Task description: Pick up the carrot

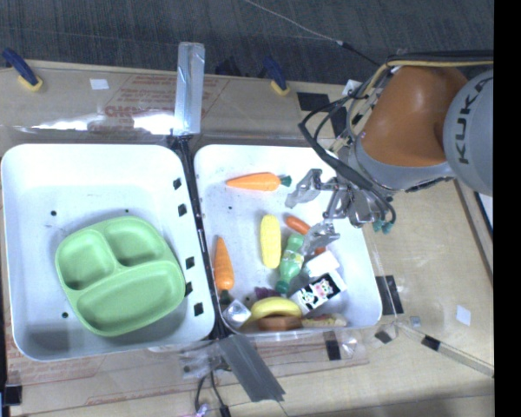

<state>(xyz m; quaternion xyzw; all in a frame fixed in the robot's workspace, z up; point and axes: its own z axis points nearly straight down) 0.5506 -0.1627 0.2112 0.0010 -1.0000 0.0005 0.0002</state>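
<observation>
claw (317,207) hangs over the right part of the right bin (210,168), below the grey wrist and the orange band on the arm (408,115). two metal fingers visible: one (304,185) angled up and left, one (324,231) lower down. they stand apart, nothing between them.

carrot (253,181) lies just left of the upper finger, near the far wall of the right bin. long axis runs roughly left to right across the view, green stub at the right end, pointing toward the claw. carrot and claw close but apart; small gap between stub and upper fingertip.

judgement: the move turns on a short shift leftward and slightly away from the camera, then down. the fingers would need to straddle the carrot across its narrow width, so closing line should run near to far, not along the length.

second, smaller carrot-like orange piece (223,264) rests by the left wall of the same bin, farther from the claw. another small orange bit (297,224) sits right under the claw beside a yellow corn cob (269,241) and a green bottle (290,261). banana (274,307) and a black and white box (319,290) crowd the near edge. risk of catching the wrong orange item.

left bin (17,198) holds a green divided plate (122,272), well apart.
</observation>
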